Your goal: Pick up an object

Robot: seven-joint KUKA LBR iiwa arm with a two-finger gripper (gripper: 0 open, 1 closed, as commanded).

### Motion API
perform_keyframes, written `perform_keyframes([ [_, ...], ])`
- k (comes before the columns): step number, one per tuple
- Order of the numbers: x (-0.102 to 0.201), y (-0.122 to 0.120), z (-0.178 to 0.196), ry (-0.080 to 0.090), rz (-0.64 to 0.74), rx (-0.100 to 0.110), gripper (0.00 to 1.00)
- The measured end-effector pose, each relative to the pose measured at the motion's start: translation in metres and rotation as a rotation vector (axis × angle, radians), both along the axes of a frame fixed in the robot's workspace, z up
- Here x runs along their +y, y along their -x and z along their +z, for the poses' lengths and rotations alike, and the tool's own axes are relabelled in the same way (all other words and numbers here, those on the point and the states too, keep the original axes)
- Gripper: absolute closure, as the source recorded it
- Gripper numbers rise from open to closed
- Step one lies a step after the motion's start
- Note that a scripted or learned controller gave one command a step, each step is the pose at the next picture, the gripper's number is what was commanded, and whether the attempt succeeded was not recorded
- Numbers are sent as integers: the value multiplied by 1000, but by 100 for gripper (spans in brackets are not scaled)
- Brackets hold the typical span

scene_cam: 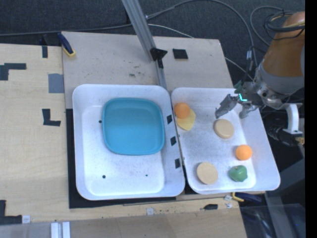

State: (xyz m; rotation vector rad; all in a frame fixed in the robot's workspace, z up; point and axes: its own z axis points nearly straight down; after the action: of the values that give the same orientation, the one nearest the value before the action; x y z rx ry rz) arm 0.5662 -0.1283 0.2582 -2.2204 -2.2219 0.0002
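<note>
A pale wooden bench (pixel 29 133) stands on dark carpet (pixel 59 6) strewn with cables (pixel 198 4).

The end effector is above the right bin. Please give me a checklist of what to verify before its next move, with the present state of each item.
1. End effector is over the right bin: ok.
2. Fingers are open for a grasp: ok, they stand spread apart.
3. Nothing is between the fingers: ok.
4. Nearest target, the tan disc, lies free of its neighbours: ok.
5. End effector is centred over the tan disc: not ok, it sits up and to the side of it.
6. Height of the end effector above the bin floor: cannot tell from this slanted view.
</note>
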Motion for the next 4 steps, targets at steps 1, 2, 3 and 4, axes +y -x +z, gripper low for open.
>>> perform_keyframes([
  [1, 0, 0, 0, 0, 0, 0, 0],
  [2, 2, 4, -63, -1, 0, 6, 0],
  [3, 4, -4, -119, -1, 0, 5, 0],
  [4, 4, -5, -169, 0, 0, -1, 0],
])
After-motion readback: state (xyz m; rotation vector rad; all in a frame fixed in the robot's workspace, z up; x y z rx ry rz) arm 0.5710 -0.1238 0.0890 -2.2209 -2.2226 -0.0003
